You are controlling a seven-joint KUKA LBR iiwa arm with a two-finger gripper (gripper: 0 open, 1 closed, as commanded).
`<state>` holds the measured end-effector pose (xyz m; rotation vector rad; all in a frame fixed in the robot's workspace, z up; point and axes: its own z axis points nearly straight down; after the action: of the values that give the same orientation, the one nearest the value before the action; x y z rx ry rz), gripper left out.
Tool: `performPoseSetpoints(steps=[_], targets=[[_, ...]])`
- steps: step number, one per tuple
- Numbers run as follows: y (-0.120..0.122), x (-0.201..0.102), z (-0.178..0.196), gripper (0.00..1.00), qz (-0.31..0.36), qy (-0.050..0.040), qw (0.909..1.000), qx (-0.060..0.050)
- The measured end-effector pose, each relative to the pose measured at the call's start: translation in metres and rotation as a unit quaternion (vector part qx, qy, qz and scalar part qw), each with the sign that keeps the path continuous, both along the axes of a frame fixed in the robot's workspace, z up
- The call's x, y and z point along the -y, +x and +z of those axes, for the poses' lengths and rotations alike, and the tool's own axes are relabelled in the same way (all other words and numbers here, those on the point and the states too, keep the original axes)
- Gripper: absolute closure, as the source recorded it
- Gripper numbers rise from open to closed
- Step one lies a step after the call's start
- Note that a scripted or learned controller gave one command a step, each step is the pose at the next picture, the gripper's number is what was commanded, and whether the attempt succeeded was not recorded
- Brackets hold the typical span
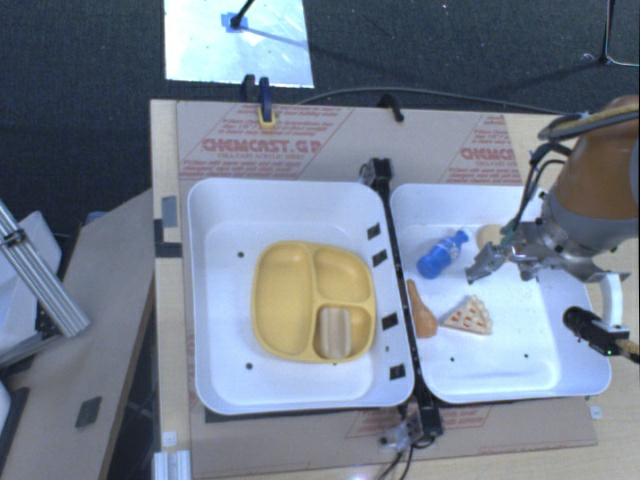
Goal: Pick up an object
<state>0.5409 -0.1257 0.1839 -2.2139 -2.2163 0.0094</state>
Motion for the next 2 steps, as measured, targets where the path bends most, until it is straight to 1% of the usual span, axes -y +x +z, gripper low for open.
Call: performPoseSetpoints(steps=[1, 2], targets=[[0.003, 0.000, 0.006, 0.00, 0.001, -0.0010, 1.0000, 0.006], [0.013, -0.002, -0.044, 0.00, 0.001, -0.0007, 1.0000, 0.004]])
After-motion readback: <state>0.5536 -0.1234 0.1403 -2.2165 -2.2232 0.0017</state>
